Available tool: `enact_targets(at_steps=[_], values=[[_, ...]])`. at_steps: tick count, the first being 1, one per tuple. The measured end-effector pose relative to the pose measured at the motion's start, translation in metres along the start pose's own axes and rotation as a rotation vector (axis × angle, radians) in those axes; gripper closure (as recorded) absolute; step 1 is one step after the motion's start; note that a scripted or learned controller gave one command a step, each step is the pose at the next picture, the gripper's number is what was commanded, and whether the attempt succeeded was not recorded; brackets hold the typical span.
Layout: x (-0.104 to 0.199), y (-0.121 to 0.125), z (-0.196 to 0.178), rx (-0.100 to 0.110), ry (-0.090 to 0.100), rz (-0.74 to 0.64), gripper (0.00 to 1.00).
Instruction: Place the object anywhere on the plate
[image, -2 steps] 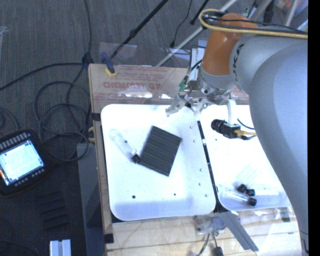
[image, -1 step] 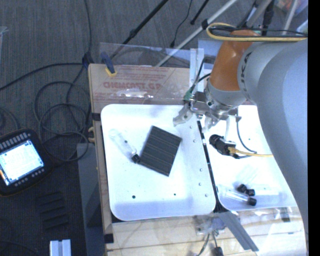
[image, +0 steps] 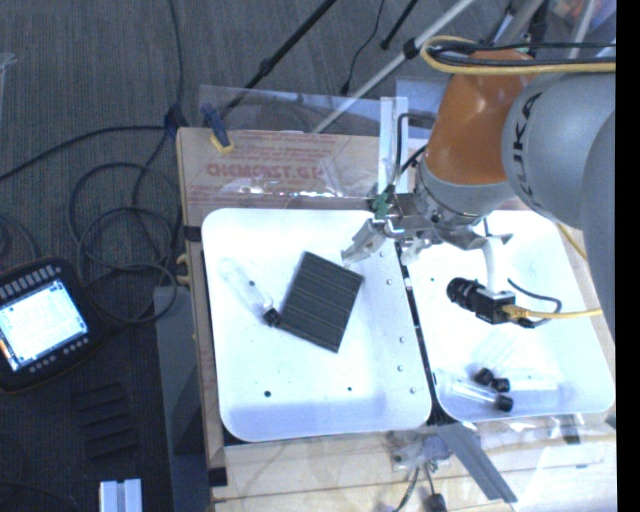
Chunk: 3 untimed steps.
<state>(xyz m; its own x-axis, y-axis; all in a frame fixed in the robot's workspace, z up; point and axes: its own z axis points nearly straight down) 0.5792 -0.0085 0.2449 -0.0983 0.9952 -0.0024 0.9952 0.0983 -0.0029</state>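
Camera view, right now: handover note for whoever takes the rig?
Gripper: over the seam between the bins near the far edge, nothing visibly between its fingers.
Dark ribbed plate: lies flat in the left bin, with a clear tube beside its left edge.
Right bin: more clear black-capped tubes near the front.
Done: nothing on the plate.
Left: pick an object, set it on the plate.
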Motion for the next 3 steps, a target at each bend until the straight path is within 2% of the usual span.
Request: enact_targets(at_steps=[1, 2, 3], values=[[0.023, 0.058, 0.063, 0.000, 0.001, -0.095, 0.00], [0.039, 0.075, 0.056, 0.002, -0.002, 0.462, 0.00], [0.043, 0.064, -0.009, -0.001, -0.002, 0.154, 0.00]])
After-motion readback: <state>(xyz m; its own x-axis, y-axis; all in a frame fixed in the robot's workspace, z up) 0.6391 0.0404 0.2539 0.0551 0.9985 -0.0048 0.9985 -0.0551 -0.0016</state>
